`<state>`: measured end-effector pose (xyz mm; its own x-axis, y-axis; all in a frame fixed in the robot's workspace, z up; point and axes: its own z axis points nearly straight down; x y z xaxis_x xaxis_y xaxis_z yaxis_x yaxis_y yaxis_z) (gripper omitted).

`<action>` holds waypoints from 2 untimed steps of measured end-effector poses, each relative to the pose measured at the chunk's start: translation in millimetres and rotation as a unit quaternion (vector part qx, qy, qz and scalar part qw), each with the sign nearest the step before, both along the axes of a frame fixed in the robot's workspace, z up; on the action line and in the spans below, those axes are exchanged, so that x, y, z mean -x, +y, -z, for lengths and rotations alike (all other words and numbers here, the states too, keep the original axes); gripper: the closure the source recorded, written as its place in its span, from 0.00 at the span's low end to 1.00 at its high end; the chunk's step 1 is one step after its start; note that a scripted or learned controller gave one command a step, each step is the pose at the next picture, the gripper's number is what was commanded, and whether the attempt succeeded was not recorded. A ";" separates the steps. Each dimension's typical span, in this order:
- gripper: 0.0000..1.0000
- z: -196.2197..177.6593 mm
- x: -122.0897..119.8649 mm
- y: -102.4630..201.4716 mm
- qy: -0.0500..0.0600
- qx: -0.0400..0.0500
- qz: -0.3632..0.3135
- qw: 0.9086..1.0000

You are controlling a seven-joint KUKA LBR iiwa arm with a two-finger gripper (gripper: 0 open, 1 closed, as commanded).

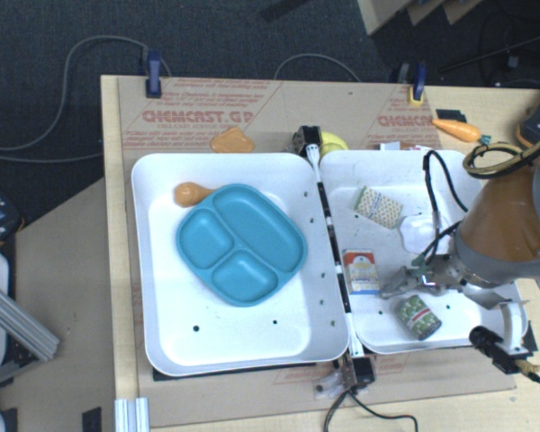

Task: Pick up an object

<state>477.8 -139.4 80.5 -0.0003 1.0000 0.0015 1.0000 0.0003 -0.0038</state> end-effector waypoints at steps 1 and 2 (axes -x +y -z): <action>0.00 -165.5 -4.6 -10.6 -0.011 0.004 -0.001 1.000; 0.00 -42.4 1.2 -15.4 0.004 -0.001 0.001 1.000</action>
